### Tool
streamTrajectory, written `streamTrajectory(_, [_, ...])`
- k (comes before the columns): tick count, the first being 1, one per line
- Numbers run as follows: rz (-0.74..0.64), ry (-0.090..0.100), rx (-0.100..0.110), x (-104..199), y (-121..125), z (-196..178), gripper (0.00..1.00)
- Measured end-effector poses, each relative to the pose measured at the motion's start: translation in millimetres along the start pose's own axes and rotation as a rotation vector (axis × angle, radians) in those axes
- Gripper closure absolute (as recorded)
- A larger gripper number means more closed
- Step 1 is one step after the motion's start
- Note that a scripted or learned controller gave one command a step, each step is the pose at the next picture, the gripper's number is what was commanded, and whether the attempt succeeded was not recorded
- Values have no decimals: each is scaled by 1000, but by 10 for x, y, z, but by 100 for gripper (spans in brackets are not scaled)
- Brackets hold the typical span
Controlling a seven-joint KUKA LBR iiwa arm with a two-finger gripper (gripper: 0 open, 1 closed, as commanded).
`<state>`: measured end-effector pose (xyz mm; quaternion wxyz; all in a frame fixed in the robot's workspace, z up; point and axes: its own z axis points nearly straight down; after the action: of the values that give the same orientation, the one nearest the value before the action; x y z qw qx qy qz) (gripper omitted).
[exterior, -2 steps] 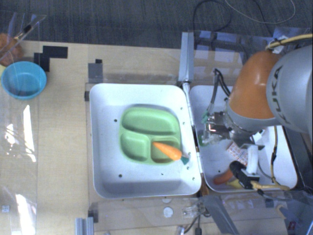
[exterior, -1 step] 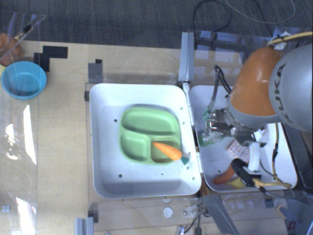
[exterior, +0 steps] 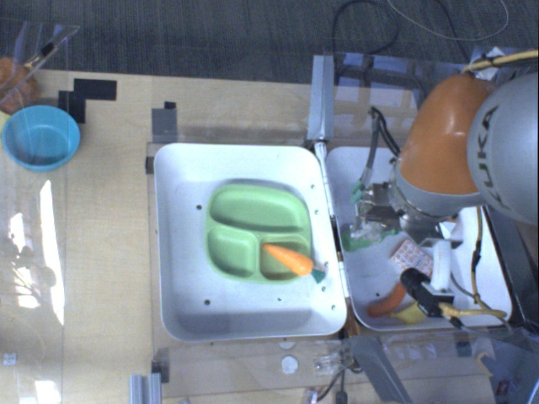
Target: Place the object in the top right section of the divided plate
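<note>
A green divided plate (exterior: 253, 225) lies in the left white bin (exterior: 181, 251). It has one long section at the back and two smaller ones at the front. An orange toy carrot (exterior: 288, 259) lies in the front right section, its green top sticking out over the plate's rim. My gripper (exterior: 364, 228) hangs low over the left side of the right bin (exterior: 370, 171), apart from the plate and the carrot. A small pale green thing (exterior: 355, 241) sits right under it; whether it is held is hidden by the wrist.
In the right bin's front lie a red-and-white patterned packet (exterior: 410, 256), a reddish sausage-shaped thing (exterior: 384, 304) and a yellow thing (exterior: 409, 314). A blue bowl (exterior: 40, 137) stands on the bench at far left. A metal divider (exterior: 320, 99) rises between the bins.
</note>
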<state>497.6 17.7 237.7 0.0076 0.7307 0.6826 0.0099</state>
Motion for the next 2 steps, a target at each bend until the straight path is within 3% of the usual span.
streamTrajectory(1, [-8, 0, -3, 11, 17, -105, 100])
streamTrajectory(2, [405, -9, 21, -651, -72, 532, 100])
